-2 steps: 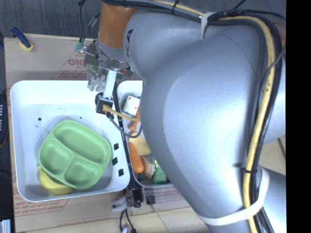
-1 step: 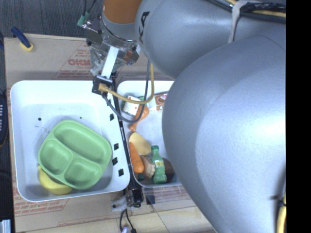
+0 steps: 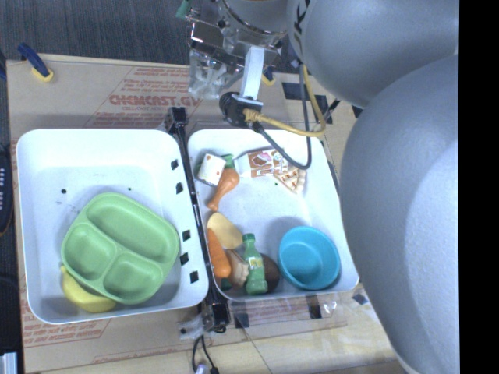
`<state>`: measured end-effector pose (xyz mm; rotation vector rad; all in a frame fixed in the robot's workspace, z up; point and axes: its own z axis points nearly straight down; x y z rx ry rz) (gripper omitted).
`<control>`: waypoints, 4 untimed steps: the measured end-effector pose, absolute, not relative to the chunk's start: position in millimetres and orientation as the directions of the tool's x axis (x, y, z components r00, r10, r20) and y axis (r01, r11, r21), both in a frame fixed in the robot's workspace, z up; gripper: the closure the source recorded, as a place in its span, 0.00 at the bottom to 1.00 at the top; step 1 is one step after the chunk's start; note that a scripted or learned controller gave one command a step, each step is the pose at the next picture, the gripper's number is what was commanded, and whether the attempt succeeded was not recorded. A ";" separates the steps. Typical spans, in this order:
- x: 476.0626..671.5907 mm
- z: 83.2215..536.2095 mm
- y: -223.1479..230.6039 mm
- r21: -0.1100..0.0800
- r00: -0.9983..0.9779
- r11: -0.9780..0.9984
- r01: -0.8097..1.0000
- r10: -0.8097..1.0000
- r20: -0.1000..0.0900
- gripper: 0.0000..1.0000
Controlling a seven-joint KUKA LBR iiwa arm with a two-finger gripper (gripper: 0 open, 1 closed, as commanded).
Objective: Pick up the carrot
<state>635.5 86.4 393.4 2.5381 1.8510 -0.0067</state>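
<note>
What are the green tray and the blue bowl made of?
The green tray looks like matte plastic: one even colour, soft rounded moulded compartments. The blue bowl also looks plastic, smooth with a slight sheen on its rim. I can't be certain.

Green tray (image 3: 121, 248) in left bin (image 3: 31, 209); blue bowl (image 3: 309, 258), green bottle (image 3: 253, 267) in right.

orange carrot (image 3: 217, 253), green tray (image 3: 121, 247), blue bowl (image 3: 309, 258), white bins (image 3: 39, 150)

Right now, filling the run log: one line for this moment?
gripper: above bins' far edge | carrot: right bin, near-left corner, ungrasped | status: pick pending
</note>
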 end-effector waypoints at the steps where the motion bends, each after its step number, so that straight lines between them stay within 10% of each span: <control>1: 646.0 239.5 156.8 -0.022 0.219 -0.219 0.975 0.976 -0.010 1.00; 2: 584.6 316.9 169.3 -0.004 0.405 -0.405 0.914 0.914 -0.004 1.00; 3: 605.1 329.8 219.8 -0.005 0.615 -0.615 0.788 0.788 -0.007 1.00; 4: 610.6 220.8 217.9 -0.004 0.790 -0.790 0.613 0.613 -0.018 1.00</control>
